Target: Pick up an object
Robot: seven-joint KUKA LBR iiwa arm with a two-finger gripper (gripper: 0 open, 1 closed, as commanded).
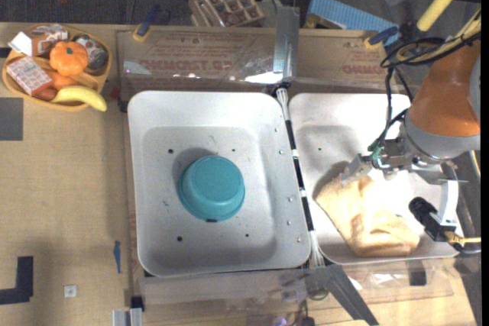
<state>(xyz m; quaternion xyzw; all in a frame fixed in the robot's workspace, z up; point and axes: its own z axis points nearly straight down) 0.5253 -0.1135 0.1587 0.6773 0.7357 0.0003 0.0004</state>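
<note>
One gripper [386, 163] is hanging over the right bin [336, 114]; whether it is grasping anything cannot be told. Item: tan, crumpled soft object [367, 214], lying just below and left of it in that bin's near half, long axis running diagonally toward the near-right corner.

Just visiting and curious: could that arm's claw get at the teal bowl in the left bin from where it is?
Probably yes. The teal bowl sits alone, upside down, in the left bin, with nothing above it. The claw is over the right bin by the tan bread-like lump, so it must cross over.
</note>
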